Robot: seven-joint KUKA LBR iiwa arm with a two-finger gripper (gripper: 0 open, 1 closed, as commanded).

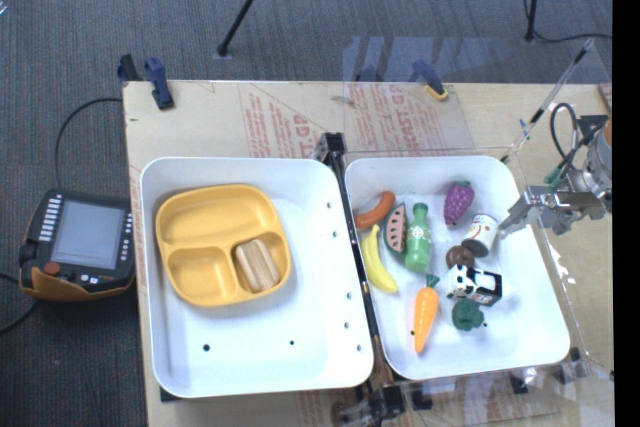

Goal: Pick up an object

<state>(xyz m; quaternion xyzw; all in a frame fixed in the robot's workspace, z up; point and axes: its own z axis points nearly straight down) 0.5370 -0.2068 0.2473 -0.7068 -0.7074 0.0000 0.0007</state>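
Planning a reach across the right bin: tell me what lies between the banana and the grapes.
In the camera view, between the banana and the grapes lie the watermelon slice and the green bottle, side by side.

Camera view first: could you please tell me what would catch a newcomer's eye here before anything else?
Most striking is the yellow divided plate in the left bin, with a tan bread-like piece in its lower right compartment. Next comes the bright cluster of toy food in the right bin: a banana, a carrot, a green bottle and purple grapes. The end effector sits over that bin's right edge.
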